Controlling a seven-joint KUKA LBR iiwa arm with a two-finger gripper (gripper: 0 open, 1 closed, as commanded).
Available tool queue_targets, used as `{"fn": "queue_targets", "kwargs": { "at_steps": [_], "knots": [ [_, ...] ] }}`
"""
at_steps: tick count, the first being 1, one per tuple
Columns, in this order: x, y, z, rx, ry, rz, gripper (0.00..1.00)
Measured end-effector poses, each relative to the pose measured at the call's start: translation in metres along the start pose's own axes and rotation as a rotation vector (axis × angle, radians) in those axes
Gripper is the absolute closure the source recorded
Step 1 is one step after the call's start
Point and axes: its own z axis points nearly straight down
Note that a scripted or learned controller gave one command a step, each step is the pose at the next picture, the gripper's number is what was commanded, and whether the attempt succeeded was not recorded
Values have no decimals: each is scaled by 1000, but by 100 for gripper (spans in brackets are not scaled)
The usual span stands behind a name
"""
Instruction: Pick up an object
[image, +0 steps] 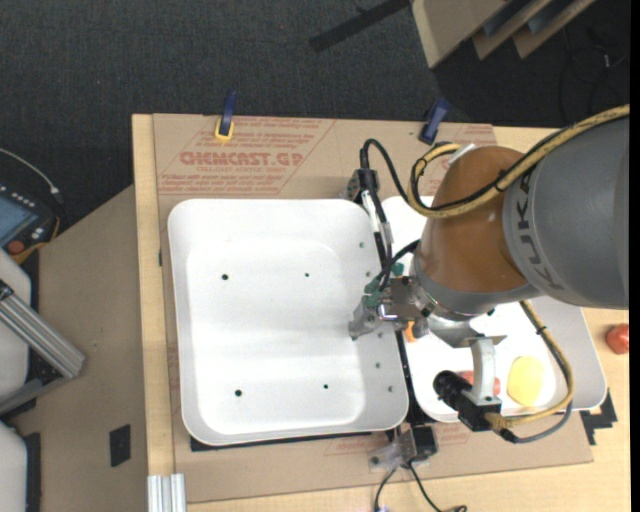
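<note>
Ball (526, 379) sits in right bin (590, 385), under arm (560, 215); gripper (385, 312) near bin divider, jaw state unclear. Risk: grabs nothing.

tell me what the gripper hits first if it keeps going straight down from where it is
Probably the right edge of the left bin: the gripper hangs over the seam between the two bins. Depth is unclear, so it might land just inside instead.

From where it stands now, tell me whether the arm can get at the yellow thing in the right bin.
Probably yes: the yellow thing lies uncovered in the right bin, just past the arm, with nothing on top.
</note>
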Motion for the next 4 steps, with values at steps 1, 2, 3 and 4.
{"fn": "queue_targets", "kwargs": {
  "at_steps": [1,2,3,4],
  "knots": [
    [29,1,-36,-2,2,-9,0],
    [28,1,-44,-1,2,-6,100],
    [124,21,-70,-4,3,-14,100],
    [120,21,-78,0,2,-8,100]
  ]
}}
